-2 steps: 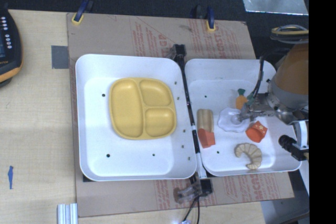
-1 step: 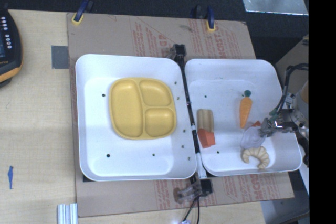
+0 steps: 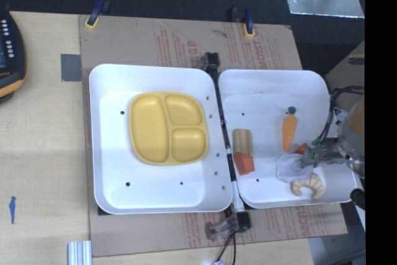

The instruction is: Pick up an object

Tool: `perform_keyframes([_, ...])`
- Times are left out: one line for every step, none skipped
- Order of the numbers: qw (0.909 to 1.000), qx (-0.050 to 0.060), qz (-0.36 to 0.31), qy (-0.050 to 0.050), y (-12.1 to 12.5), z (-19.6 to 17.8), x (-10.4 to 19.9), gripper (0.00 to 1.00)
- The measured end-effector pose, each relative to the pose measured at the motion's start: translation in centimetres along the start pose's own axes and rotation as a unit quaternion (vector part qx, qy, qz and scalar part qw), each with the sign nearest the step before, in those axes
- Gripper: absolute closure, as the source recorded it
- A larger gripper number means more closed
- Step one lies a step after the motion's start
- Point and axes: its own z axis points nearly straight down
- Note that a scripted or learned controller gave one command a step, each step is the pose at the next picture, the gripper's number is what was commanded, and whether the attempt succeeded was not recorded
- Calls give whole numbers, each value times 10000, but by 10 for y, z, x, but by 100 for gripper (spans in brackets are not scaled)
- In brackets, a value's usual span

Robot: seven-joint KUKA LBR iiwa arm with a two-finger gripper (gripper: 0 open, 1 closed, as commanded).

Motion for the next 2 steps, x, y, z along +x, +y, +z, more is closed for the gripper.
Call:
perform_keyframes([10000,-13,2,-1,0,-15,-7,100])
perform_keyframes([10000,-15,-9,-3,12,-25,-7,100])
